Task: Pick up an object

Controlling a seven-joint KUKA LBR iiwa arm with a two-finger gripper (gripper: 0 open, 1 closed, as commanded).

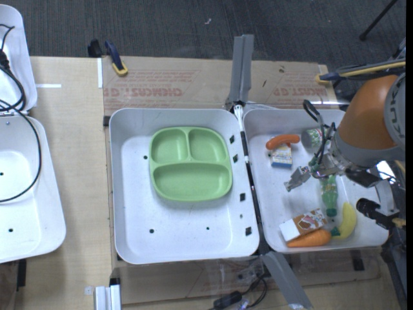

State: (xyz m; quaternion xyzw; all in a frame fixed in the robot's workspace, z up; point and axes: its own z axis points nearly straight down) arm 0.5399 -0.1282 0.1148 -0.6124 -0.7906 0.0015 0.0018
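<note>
Plastic toy food fills my right white bin [258, 192]; the green clear bottle [330, 196] lies just beside my end effector [298, 178], probably light and slippery, best grasped mid-body. Finger state: cannot tell.

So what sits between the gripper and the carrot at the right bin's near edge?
In the camera view, the small orange-and-white carton lies between the gripper and the carrot, resting against the carrot.

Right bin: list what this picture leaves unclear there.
- Gripper: small and blurred in the camera view; nothing certain about its grip.
- Green bottle: partly covered by the arm.
- Small carton and box: labels too small to read.
- Right bin: far side hidden under the arm.
</note>
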